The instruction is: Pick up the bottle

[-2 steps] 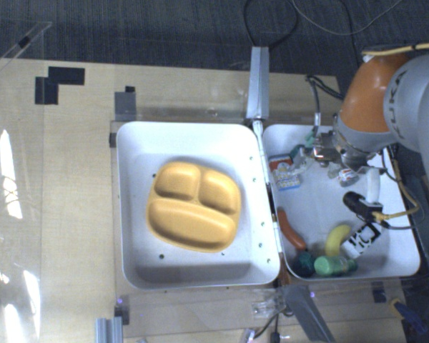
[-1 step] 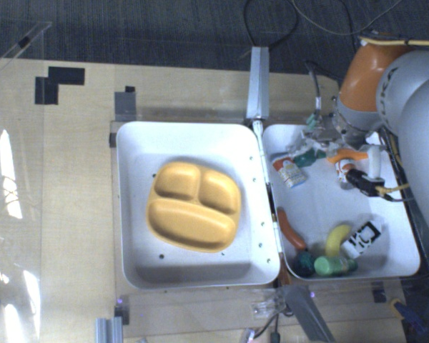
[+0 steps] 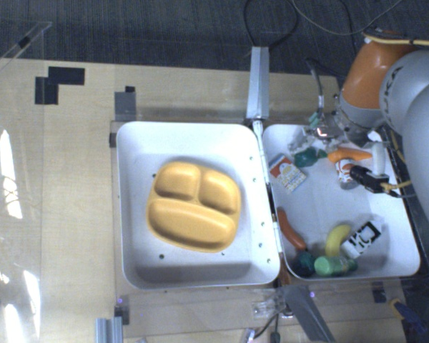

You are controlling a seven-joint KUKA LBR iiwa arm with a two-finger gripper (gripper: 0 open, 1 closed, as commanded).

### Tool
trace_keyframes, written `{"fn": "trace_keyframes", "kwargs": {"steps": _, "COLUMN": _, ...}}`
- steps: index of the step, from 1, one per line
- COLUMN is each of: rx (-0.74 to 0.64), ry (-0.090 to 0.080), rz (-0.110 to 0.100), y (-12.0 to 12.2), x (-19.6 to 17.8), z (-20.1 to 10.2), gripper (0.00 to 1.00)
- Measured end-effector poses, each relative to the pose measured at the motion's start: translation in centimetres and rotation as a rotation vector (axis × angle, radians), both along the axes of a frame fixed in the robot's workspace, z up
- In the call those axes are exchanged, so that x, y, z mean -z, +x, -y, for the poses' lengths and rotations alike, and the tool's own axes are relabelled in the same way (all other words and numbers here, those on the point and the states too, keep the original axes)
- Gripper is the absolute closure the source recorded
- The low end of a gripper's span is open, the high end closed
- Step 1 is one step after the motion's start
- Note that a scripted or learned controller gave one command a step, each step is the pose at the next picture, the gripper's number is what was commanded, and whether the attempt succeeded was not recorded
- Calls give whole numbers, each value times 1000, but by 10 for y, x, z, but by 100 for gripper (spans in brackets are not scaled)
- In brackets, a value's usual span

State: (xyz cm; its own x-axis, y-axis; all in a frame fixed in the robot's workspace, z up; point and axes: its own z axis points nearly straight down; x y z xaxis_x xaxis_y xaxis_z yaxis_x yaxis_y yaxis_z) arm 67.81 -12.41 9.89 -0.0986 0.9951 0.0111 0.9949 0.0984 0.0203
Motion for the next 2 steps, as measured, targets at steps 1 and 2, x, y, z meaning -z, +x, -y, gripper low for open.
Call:
{"fn": "trace_keyframes", "kwargs": {"steps": 1, "rx": 0, "ry": -1, "rz": 2, "y": 0, "x": 0, "z": 0, "gripper": 0}}
{"fn": "trace_keyframes", "kwargs": {"steps": 2, "rx": -3, "ry": -13, "rz": 5, "y": 1, "x": -8, "z": 4, "gripper": 100}}
